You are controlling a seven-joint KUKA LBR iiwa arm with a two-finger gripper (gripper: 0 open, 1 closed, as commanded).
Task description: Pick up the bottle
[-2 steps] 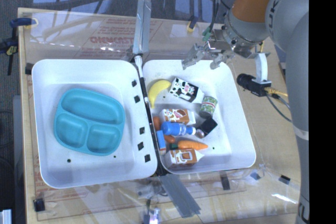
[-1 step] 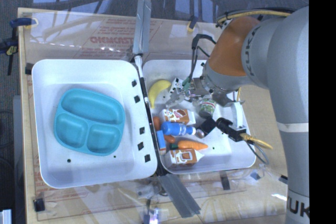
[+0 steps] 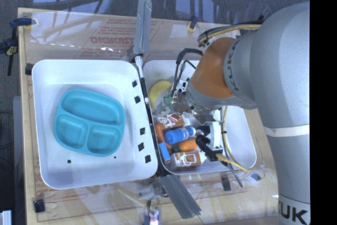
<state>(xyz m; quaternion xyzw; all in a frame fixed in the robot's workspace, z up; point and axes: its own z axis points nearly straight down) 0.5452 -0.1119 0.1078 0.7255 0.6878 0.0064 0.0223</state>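
The bottle point(image 3: 177, 136) is blue with a pale cap and lies on its side in the clutter of the right bin point(image 3: 247, 145). My gripper point(image 3: 180, 104) hangs low over the same bin, just above and behind the bottle, below the orange wrist band. The wrist hides the gripper's tip, so contact with the bottle cannot be judged. Nothing is seen held in it.
Around the bottle lie a yellow fruit point(image 3: 158, 91), an orange piece point(image 3: 187, 144), a blue pen-like stick point(image 3: 165, 153) and two printed packets point(image 3: 188, 159). The left bin point(image 3: 47, 166) holds a blue divided plate point(image 3: 89, 121). The big grey arm covers the right side.
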